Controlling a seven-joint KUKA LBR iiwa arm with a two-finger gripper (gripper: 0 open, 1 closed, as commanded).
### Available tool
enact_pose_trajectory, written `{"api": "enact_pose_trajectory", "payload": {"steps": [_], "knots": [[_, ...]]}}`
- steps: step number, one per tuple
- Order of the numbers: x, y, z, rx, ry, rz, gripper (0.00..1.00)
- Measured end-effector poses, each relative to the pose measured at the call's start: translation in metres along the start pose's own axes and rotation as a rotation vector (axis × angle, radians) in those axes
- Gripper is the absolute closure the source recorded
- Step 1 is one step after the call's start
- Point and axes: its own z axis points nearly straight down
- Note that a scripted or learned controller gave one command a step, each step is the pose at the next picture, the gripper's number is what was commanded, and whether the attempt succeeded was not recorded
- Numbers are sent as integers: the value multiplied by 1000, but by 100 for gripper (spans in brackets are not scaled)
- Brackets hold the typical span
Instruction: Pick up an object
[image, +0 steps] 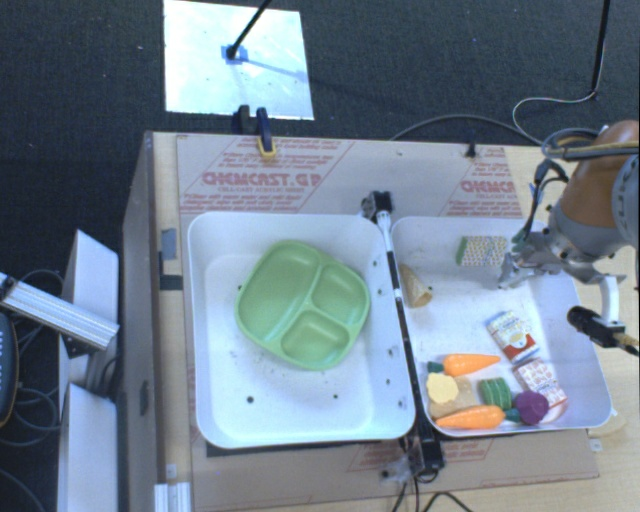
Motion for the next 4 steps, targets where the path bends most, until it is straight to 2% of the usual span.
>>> {"api": "enact_pose_trajectory", "payload": {"steps": [1,2,3,4], "knots": [[0,0,0,0,0,-1,0],[-1,45,10,14,3,1,0],[-1,46,-1,15,5,-2,100],[0,46,-1,14,4,-4,0]]}}
